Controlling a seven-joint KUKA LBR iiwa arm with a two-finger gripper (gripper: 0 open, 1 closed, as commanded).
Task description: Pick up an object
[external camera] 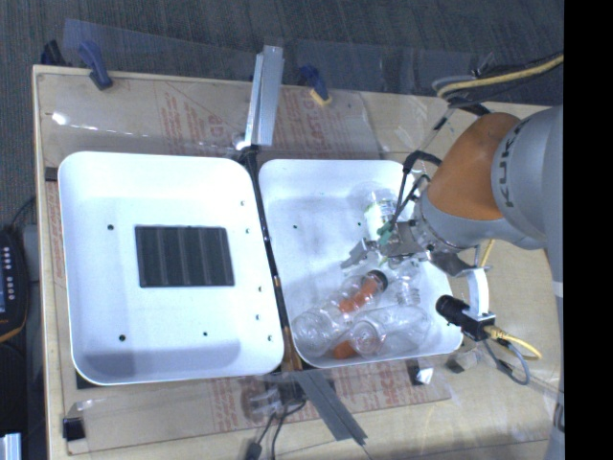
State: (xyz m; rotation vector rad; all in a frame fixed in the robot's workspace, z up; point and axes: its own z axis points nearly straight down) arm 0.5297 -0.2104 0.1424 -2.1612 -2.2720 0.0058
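Grey arm with orange band (484, 175) reaches over the right edge of the right shallow white bin (287, 190). Gripper (388, 241) sits low among a heap of clear plastic bottles (369, 319), one with an orange-tinted body and dark cap (362, 293), piled toward the bin's front-right corner. How the gripper stands, and whether it has hold of anything, cannot be told: glare and transparent plastic hide it.

Left shallow white bin (96, 333) carries a dark ribbed rectangular panel (184, 256) near its centre.

Risks, as judged: smooth round bottles may roll or squirt out of a closing grip; overlapping bottles may come up together or snag; a descent near the right wall could strike the rim.
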